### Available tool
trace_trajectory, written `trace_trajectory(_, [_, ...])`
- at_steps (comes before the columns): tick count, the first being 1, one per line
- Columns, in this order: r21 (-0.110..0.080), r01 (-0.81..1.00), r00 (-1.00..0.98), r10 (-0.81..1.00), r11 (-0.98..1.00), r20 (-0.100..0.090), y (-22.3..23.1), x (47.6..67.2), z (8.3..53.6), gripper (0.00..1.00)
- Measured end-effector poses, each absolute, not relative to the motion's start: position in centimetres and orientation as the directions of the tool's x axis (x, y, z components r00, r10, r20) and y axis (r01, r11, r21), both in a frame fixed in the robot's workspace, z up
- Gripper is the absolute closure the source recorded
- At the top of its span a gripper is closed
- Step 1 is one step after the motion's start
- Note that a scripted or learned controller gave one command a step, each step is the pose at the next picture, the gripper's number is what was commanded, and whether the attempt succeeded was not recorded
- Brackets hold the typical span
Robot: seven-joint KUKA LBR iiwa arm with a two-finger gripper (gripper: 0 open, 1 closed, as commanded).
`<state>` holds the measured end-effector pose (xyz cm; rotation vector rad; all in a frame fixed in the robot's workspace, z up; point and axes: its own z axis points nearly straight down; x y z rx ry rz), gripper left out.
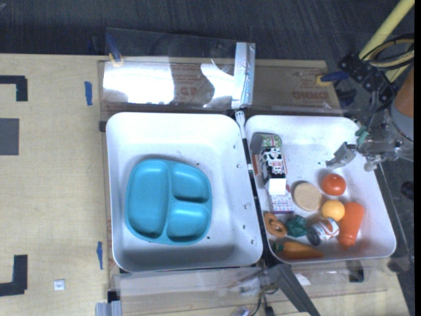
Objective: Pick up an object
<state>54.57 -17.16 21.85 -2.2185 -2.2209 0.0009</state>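
My gripper (352, 162) hangs over the right side of the right bin (296, 120), its two fingers spread open with nothing between them. Just below and to its left lies a red tomato (334, 184). Under that sit a small orange (333, 210) and an orange-red pepper-like piece (352, 223). A tan round disc (306, 195) lies left of the tomato. A black-and-white carton (273, 162) and a white box (281, 196) line the bin's left wall.
Along the right bin's front edge lie a carrot (299, 248), a teal item (297, 226), a striped ball (324, 228) and a pretzel-like piece (275, 227). The left bin (171, 130) holds a blue divided plate (169, 201). Cables hang at the top right.
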Motion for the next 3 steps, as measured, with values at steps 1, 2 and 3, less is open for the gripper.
trace_trajectory(1, [-0.007,0.973,-0.231,0.973,0.231,0.006,-20.6,55.9,9.6,0.00])
trace_trajectory(2, [0.003,0.974,-0.229,0.974,0.229,-0.001,-20.8,56.2,11.0,1.00])
trace_trajectory(3, [0.010,0.990,-0.139,0.990,0.139,-0.003,-17.6,61.3,19.3,1.00])
